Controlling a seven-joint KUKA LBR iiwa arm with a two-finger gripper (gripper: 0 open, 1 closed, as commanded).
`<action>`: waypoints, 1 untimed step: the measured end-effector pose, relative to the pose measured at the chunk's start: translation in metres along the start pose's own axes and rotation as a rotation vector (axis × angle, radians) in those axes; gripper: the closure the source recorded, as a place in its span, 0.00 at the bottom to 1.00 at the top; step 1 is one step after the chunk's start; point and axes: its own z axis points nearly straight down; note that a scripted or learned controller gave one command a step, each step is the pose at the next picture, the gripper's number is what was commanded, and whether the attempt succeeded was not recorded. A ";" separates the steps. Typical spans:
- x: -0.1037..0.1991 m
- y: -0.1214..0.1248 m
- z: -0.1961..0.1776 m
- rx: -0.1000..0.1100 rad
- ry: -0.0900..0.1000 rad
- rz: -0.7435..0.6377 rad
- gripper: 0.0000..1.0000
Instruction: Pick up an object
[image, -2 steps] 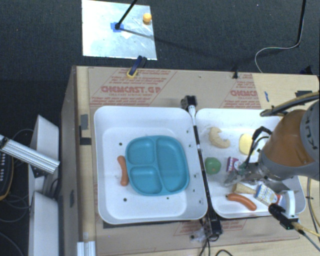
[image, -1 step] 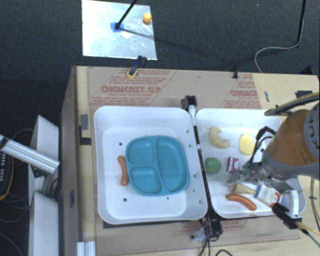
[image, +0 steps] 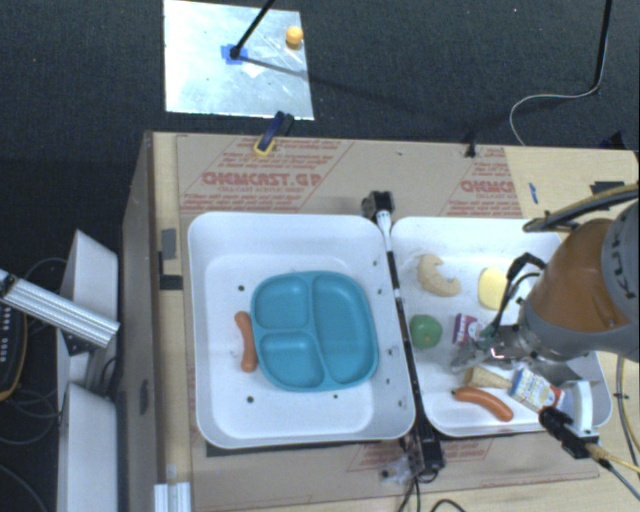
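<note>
My gripper (image: 474, 353) is low in the right bin (image: 560, 238), near its middle. Just above it lies a small purple-and-white packet (image: 465, 327). A beige wedge (image: 486, 377) sits directly below it. To its left is a green ball (image: 426, 331). An orange sausage (image: 484, 402) lies along the front wall. A blue-and-white tube (image: 536, 390) rests under the arm's wrist. Nothing visibly hangs from the gripper.
A beige croissant shape (image: 438, 276) and a yellow piece (image: 491, 287) lie at the back of the right bin. The left bin (image: 215, 300) bears a blue divided plate (image: 314, 330) with a second sausage (image: 245, 342) beside it. The bulky grey arm (image: 585, 290) covers the right bin's right side.
</note>
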 end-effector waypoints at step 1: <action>0.000 0.001 -0.011 -0.002 0.001 -0.001 1.00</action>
